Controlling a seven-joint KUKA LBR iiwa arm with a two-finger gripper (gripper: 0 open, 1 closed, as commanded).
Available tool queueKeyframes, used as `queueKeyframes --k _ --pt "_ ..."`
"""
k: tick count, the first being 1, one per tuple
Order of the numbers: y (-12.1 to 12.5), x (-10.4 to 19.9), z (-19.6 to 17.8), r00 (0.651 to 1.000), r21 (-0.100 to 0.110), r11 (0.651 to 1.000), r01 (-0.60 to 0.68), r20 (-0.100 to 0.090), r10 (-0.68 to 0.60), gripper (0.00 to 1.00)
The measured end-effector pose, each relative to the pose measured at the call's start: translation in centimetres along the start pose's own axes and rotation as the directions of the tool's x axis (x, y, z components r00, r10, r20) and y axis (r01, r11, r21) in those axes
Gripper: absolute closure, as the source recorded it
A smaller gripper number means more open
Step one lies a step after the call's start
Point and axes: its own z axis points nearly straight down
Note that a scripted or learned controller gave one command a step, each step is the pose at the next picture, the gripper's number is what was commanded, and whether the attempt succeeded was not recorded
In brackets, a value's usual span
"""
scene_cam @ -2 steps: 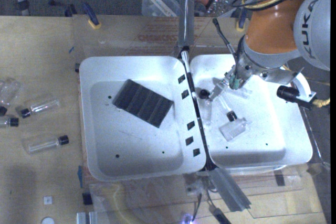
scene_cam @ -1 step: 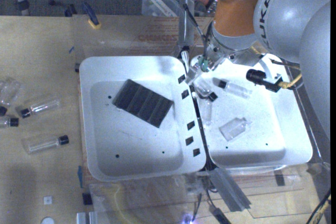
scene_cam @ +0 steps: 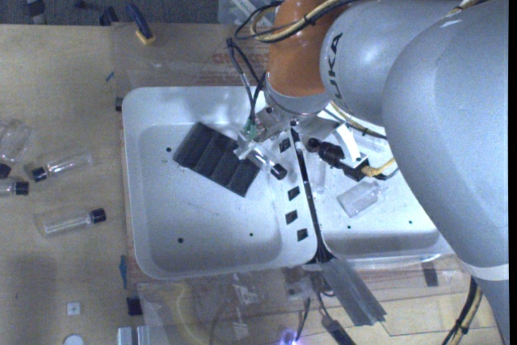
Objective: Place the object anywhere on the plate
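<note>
In the near left bin (scene_cam: 161, 254) we see the dark ribbed plate (scene_cam: 216, 160) lying flat, its long axis running upper-left to lower-right. Just beyond its right end hangs our end effector (scene_cam: 262, 153) — whether it grips anything we cannot tell. A clear object (scene_cam: 359, 196) lies in the right bin (scene_cam: 404, 234) — we risk arriving empty-handed.

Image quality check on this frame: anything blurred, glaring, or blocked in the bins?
Camera view: the arm fills the right side, soft and blocking much of the right bin; the left bin is bright, nearly washed out; the dark ridged object stays legible; the gripper is small and blurry.
</note>
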Motion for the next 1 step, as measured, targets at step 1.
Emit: queueKeyframes --k 1 --pt "7.35 5.65 -11.73 0.972 -0.003 0.972 0.237 0.003 -0.237 1.00"
